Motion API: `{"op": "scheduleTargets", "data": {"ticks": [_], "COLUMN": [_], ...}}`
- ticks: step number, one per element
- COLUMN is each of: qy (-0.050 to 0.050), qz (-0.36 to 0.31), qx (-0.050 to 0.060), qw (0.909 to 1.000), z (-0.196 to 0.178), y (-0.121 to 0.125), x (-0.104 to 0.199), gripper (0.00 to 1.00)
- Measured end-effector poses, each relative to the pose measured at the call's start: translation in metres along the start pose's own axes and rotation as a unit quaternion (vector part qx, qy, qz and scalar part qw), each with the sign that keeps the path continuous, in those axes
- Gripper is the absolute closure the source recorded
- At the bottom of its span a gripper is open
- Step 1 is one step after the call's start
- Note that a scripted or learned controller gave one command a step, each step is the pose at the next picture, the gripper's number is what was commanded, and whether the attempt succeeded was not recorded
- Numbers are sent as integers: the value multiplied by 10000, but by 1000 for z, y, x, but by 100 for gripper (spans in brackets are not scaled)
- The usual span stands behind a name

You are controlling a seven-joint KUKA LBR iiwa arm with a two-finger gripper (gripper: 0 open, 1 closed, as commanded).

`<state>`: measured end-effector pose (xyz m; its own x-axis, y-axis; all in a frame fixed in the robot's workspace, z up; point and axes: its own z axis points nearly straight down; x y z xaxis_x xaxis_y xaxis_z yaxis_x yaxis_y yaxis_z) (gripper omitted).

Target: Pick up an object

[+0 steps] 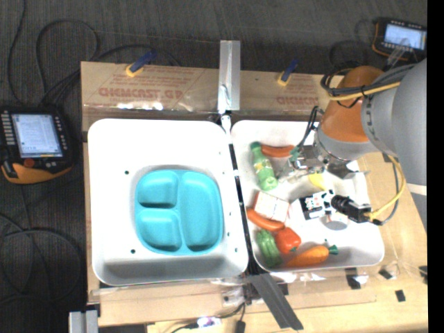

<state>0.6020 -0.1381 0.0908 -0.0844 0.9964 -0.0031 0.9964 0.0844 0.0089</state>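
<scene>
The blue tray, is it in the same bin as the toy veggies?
No, the blue tray sits in the left bin.

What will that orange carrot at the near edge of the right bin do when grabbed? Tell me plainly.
The carrot looks like smooth moulded plastic, so probably stiff, light and somewhat slippery. Its rounded, tapering body may roll or pivot if pinched off-centre. It lies against the red pepper, which a push would likely shift too.
</scene>
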Motion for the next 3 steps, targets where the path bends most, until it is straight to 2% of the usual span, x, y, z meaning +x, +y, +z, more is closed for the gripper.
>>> {"op": "scheduleTargets", "data": {"ticks": [1, 2, 3], "qy": [2, 12, 14], "qz": [-625, 176, -795], "qx": [23, 55, 57], "qw": [9980, 9998, 9968], "z": [-2, -114, -43], "y": [-25, -2, -19], "x": [-63, 3, -84], "gripper": [100, 100, 100]}}
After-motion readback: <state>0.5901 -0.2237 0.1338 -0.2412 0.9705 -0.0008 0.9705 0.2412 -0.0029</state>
